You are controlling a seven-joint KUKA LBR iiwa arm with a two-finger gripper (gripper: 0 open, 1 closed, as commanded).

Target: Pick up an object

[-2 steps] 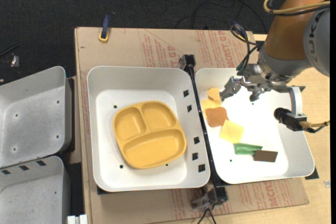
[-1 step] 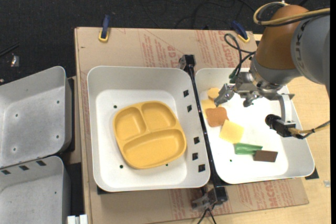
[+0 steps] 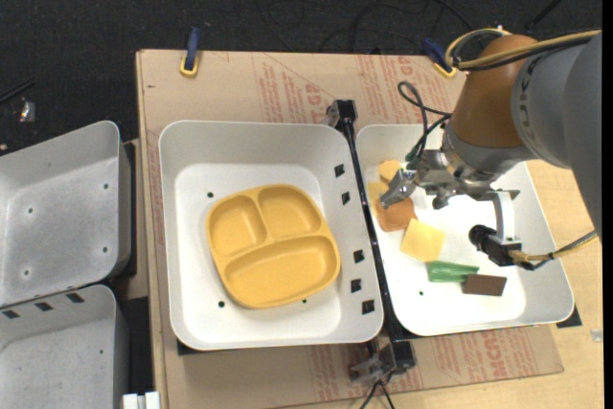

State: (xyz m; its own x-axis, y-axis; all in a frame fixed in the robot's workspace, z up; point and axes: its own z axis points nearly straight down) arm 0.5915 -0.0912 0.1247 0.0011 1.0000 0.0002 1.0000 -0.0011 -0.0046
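Hand (image 3: pixel 397 194) over orange block (image 3: pixel 394 215), grip unclear, red board print unreadable

The yellow three-compartment plastic tray (image 3: pixel 274 245) looks smooth with a soft sheen; the two shallow white bins (image 3: pixel 182 302) look like smooth moulded plastic, matt; the tan cardboard sheet (image 3: pixel 278 81) beneath is dull and papery; the arm's orange wrist band (image 3: pixel 490 101) is glossy, its grey casing (image 3: pixel 565 101) satin
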